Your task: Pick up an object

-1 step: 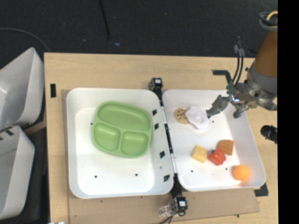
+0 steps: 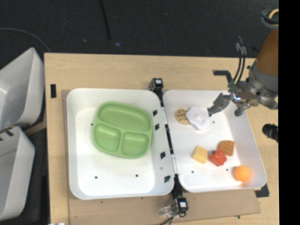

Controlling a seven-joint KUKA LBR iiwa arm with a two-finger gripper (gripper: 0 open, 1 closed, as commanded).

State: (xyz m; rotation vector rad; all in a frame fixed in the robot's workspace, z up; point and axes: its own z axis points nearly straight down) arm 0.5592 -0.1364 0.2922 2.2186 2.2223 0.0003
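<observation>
The right bin (image 2: 243, 125) holds several small items. A brown cookie (image 2: 181, 116) lies at its upper left, touching a white crumpled piece (image 2: 198, 118). Lower down are a yellow block (image 2: 200, 154), a red piece (image 2: 217, 158), a tan waffle-like square (image 2: 226, 147) and an orange ball (image 2: 242, 173). My gripper (image 2: 228, 107) hangs over the bin's upper right, open, with nothing between its fingers. Its left finger (image 2: 217, 106) is just right of the white piece, apart from it.
The left bin (image 2: 79, 172) holds a green divided plate (image 2: 123, 130). Black clips (image 2: 156, 84) sit along the seam between the bins. White containers (image 2: 18, 88) stand off the bench's left edge. The arm's orange band (image 2: 269, 55) is at the far right.
</observation>
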